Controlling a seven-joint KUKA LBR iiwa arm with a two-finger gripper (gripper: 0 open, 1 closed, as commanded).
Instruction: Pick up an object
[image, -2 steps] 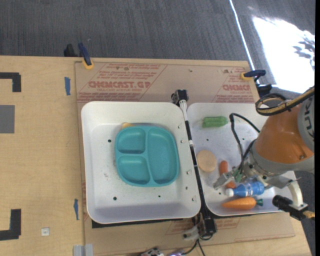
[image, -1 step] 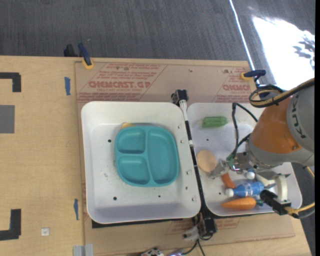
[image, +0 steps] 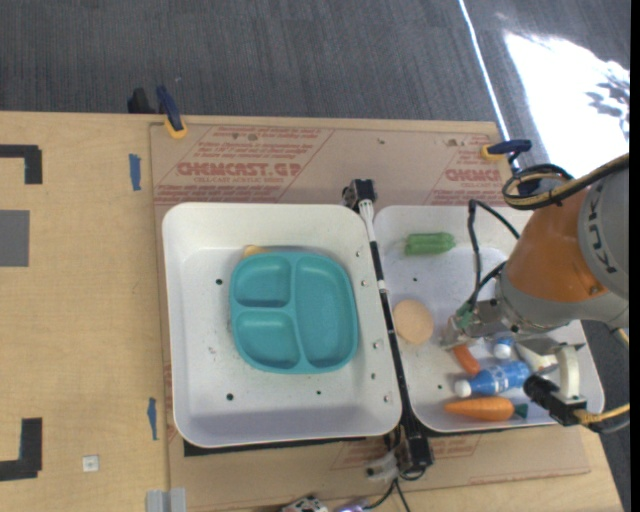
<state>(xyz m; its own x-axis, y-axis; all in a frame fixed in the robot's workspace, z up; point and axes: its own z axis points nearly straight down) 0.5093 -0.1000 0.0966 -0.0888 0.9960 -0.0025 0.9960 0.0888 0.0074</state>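
Your pickable stuff sits in the right bin (image: 440, 270): blue bottle (image: 497, 380) and carrot (image: 480, 408) by the near wall, egg (image: 412, 322) left, green piece (image: 429, 242) up top. The arm (image: 555, 265) hangs over that corner; can't tell the gripper's state. Bin's middle is open.

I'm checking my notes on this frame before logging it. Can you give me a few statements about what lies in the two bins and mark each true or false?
1. The teal divided plate lies in the left bin. True.
2. The green object sits on the plate. False: it lies in the right bin, near its far edge.
3. The tan egg-shaped object lies in the right bin, close to the divider between the bins. True.
4. The orange carrot lies near the far edge of the right bin. False: it lies near the front edge, beside the blue bottle.
5. The arm hangs over the left bin. False: it is over the right bin.
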